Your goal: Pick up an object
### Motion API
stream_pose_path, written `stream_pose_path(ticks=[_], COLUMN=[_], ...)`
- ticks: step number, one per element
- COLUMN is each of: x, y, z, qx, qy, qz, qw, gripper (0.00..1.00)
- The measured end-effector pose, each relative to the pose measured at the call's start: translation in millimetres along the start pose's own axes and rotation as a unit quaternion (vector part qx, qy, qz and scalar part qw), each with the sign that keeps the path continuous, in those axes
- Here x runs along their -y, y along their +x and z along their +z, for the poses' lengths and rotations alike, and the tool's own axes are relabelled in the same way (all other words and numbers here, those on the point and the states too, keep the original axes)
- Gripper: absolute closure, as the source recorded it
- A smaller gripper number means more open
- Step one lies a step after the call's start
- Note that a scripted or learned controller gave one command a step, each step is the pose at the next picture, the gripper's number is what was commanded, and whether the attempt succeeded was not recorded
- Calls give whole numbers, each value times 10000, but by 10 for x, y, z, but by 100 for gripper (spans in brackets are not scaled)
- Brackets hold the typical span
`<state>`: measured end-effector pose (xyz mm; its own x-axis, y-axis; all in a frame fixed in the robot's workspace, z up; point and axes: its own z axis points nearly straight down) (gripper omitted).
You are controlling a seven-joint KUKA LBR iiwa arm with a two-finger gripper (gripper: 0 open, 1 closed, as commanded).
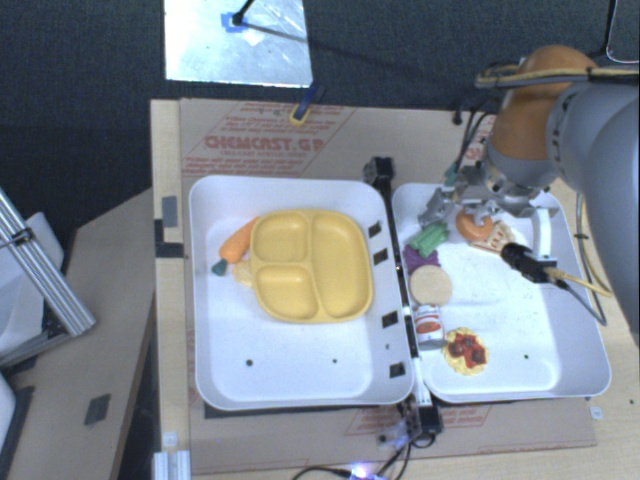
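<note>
Over the right white bin [570,368] your gripper [470,206] hangs low, near the orange-and-white toy food piece [478,227]. You cannot tell how its hand is set. Beside it, the left white bin [215,368] holds 1 yellow plastic tray [305,265].

Light falls evenly from above over my workspace, bright enough that the two white bins [300,393] wash out a little, and the shiny sheet [238,28] far left throws a pale glare. Shadows are soft and short: a faint one hugs the yellow tray [310,265], and a thin dark one runs from the rod across the dark floor [80,88]. The whole picture is slightly soft and grainy, and my arm [585,118] at the right looks blurred and oversized.
</note>
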<state>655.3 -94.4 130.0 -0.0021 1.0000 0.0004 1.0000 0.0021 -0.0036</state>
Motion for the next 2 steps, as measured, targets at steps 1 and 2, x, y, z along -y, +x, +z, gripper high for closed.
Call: stream_pose_path(ticks=[1,2], x=[-39,-43], y=[2,3], z=[288,200], qx=[8,7], qy=[-70,-82], qz=[-1,-1], qw=[10000,10000], gripper=[0,100])
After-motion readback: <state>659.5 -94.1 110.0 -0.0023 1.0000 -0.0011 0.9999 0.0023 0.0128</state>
